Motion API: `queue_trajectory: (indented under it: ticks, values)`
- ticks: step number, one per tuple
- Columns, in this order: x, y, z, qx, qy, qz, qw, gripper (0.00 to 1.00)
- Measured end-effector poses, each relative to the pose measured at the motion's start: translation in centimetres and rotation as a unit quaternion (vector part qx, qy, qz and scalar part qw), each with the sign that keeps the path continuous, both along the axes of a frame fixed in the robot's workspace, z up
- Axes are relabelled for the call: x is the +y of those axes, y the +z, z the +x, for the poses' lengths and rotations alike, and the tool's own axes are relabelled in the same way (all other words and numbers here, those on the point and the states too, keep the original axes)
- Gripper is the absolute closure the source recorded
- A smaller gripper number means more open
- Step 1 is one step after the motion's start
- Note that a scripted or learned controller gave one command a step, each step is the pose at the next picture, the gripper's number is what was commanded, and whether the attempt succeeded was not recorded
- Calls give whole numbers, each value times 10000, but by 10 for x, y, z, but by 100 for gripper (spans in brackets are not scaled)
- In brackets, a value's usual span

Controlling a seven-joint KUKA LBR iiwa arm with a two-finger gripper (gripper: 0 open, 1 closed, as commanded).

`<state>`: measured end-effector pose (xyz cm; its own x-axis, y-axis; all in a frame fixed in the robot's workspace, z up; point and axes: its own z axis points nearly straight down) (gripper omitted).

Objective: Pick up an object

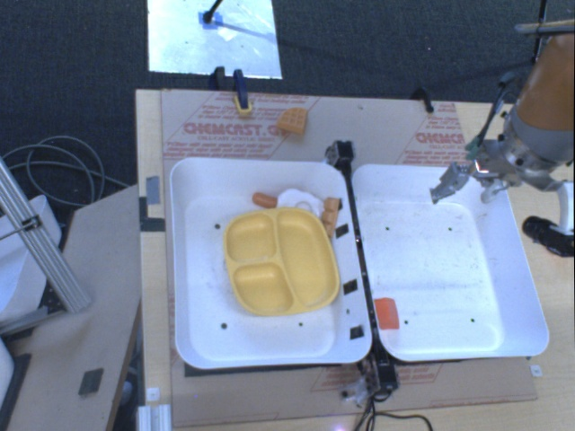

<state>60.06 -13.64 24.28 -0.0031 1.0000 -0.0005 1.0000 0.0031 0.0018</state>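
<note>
My gripper (467,189) hangs over the far right corner of the right bin (449,330), open, with nothing between its fingers. A small red-orange block (385,312) lies at the near left of that bin, well away from the gripper. In the left bin (193,268) a yellow divided plate (280,261) fills the middle. Behind it lie an orange sausage-shaped piece (264,200) and a white item (298,201). A tan block (331,214) leans by that bin's right wall.
A waffle-like tan piece (292,120) rests on the cardboard behind the left bin, near a yellow-and-blue clamp (241,92). The dark divider (355,259) runs between the bins. Cables (54,173) lie on the floor at left.
</note>
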Motion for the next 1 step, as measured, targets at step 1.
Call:
queue_trajectory:
  ticks: [1]
  values:
    - [32,144,-32,-78,26,-4,10000,0]
